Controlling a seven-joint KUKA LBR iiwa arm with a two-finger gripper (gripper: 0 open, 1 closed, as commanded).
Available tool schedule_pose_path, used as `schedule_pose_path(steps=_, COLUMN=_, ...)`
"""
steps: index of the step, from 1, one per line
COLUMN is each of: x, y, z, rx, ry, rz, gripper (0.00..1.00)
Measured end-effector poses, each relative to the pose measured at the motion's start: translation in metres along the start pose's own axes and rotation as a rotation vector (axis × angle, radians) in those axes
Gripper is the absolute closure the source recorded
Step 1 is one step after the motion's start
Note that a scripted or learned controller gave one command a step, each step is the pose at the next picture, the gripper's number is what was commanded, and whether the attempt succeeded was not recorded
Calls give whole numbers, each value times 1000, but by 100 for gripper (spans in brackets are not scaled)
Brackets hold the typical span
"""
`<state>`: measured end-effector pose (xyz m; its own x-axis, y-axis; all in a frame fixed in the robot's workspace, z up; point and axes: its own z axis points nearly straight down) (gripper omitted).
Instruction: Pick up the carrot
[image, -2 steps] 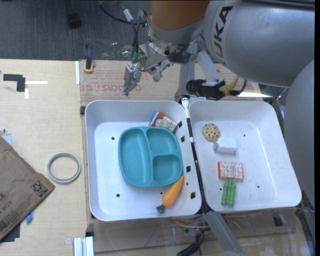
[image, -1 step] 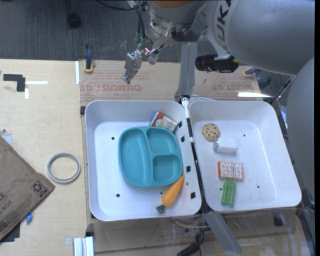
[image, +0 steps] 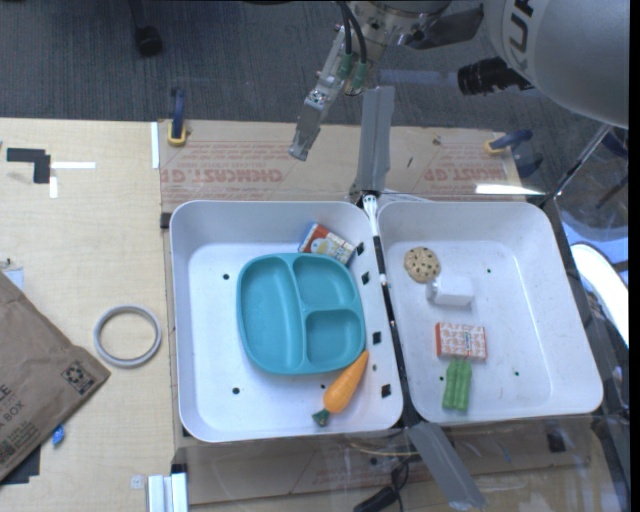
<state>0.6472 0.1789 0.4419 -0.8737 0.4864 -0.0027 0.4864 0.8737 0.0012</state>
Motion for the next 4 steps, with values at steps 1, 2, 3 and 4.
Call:
schedule_pose_path(steps=1, x=88, y=-3, z=161, rx=4, ry=3, rz=177, gripper=0)
schedule_pose_path(steps=2, x=141, y=-63, z=104, rx=1, ry=2, rz=-125, gripper=0)
schedule_pose_path(steps=3, x=116, y=-137, z=47, rx=0, ry=0, rz=-118, gripper=0)
schedule_pose_path(steps=4, x=114, y=-143, z=189, rx=2, ry=3, rz=-117, gripper=0)
